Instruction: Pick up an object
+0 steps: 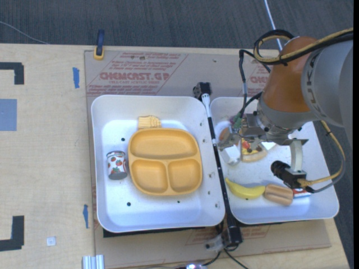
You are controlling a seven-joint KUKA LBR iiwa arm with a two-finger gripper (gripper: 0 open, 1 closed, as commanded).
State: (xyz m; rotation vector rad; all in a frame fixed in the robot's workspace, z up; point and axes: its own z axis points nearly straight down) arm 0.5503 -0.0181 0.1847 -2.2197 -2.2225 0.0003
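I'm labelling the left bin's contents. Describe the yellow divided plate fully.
The yellow divided plate looks like matte plastic, rounded in outline, with three compartments: one wide at the far side, two smaller at the near side. It lies flat and upright near the middle of the left bin. A tan waffle-like piece touches its far rim.

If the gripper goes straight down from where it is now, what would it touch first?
Most likely the pizza slice in the right bin, which lies just under the gripper. Depth is hard to judge from this slanted view, so it might touch the bin floor beside it.
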